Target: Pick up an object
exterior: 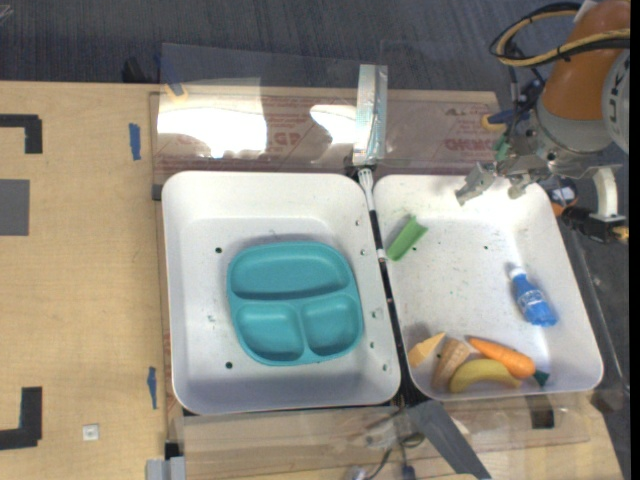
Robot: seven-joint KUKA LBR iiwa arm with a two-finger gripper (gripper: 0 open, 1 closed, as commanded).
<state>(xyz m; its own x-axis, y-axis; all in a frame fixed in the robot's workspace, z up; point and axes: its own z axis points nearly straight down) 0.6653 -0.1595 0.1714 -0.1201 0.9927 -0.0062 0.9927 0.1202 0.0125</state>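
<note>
A grey-and-orange robot arm hangs over the far right corner of the right bin (560, 268), its gripper (492, 181) spread wide and holding nothing between the fingers. On the bin floor, a blue bottle (532, 299) lies near the right wall, toward the table's near edge from the fingers, its long axis running roughly far-to-near. A green block (406, 239) rests by the left wall, tilted. A carrot (503, 356), a banana (478, 374) and a tan food piece (441, 351) are heaped touching in the near part. The bottle looks the nearest target, closely followed by the block. A teal divided tray (294, 301) sits in the left bin (190, 298).
</note>
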